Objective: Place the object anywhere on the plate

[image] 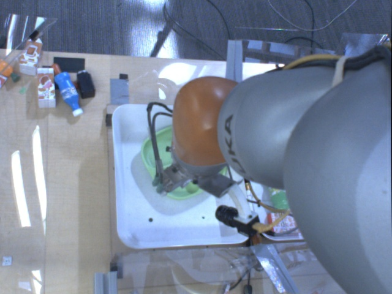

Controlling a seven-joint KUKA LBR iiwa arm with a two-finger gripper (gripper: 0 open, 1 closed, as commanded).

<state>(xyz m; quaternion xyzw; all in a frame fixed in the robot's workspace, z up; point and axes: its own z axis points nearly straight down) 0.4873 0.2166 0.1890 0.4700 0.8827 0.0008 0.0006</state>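
Note:
A light green plate lies in the left white bin, mostly covered by the arm. The grey arm with its orange band reaches in from the right and hangs over the plate. My gripper sits low over the plate's near edge, seen from behind its wrist housing. The fingers are hidden by the wrist, so anything between them is out of sight. No loose object shows on the visible part of the plate.
The right bin is largely hidden under the arm; a green item and some packaging peek out there. On the bench at far left lie a blue bottle, small cartons and a black block.

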